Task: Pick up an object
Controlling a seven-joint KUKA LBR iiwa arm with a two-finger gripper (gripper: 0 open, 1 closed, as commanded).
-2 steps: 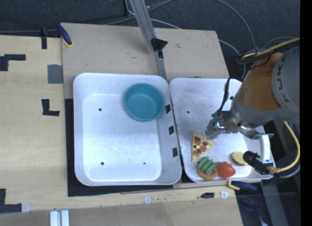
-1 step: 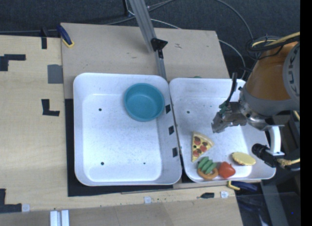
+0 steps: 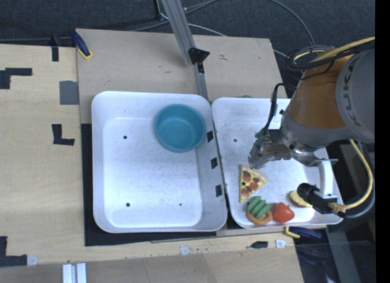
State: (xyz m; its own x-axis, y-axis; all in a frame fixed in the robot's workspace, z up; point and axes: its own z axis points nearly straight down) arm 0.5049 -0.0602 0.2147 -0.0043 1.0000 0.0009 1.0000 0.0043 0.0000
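My gripper (image 3: pixel 260 157) hangs over the right bin (image 3: pixel 237 123), just above and to the right of a toy pizza slice (image 3: pixel 249 183). Near the bin's front edge lie a green toy vegetable (image 3: pixel 258 207), a red tomato-like toy (image 3: pixel 283 213) and a yellowish toy (image 3: pixel 298 197) partly hidden by a black part of the arm. A blue bowl (image 3: pixel 179 127) sits at the back right of the left bin (image 3: pixel 122 172). I see nothing between the fingers from this angle.
A grey metal post (image 3: pixel 177 19) slants from the top down to the gap between the bins. Cables (image 3: pixel 256 1) loop behind the right bin. The arm's orange and grey body (image 3: pixel 329 105) covers that bin's right side.
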